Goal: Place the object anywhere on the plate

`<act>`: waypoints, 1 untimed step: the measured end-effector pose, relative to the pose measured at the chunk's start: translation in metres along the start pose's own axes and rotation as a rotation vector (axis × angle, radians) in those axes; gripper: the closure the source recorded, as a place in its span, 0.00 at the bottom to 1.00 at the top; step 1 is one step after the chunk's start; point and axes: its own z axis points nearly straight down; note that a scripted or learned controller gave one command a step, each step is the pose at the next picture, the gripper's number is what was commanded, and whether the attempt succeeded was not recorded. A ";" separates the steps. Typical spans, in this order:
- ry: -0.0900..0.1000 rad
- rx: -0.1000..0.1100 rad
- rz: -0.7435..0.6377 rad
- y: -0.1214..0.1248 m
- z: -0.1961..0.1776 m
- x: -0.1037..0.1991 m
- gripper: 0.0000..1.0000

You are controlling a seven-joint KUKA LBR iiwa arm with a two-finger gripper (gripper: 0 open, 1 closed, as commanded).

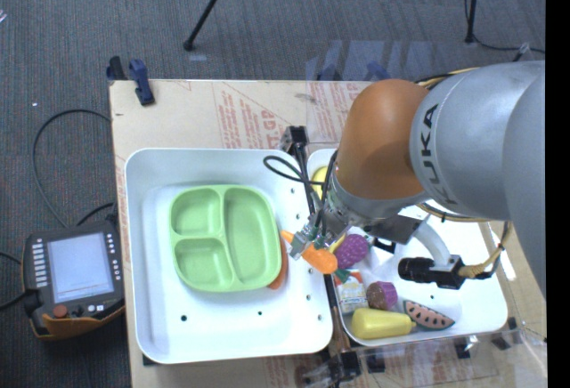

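The big grey arm (481, 146) with its orange band (383, 141) reaches in from the right, over the line where the two white bins meet. Its claw (312, 239) hangs low just past the right edge of the green plate (225, 238). The plate has three parts and sits in the left bin (151, 306).

A small orange toy carrot (319, 258) is right at the claw, a little toward 5 o'clock from the tips. It looks pinched there, but the claw is tiny and partly hidden by the wrist, so I cannot tell if it is apart or together. The carrot is at about 3 o'clock from the plate, just beside the rim, over the bin wall and not on the plate.

In the right bin (485, 311), at 4 o'clock from the claw, lie purple grapes (353, 247), a dark red round fruit (383, 295), a yellow fruit (381, 322) and a watermelon slice (430, 315).

A grey handheld screen (76, 275) lies on the floor at 9 o'clock.
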 end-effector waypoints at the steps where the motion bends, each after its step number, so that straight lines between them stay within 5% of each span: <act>1: 0.000 0.000 0.130 0.062 -0.007 0.025 1.00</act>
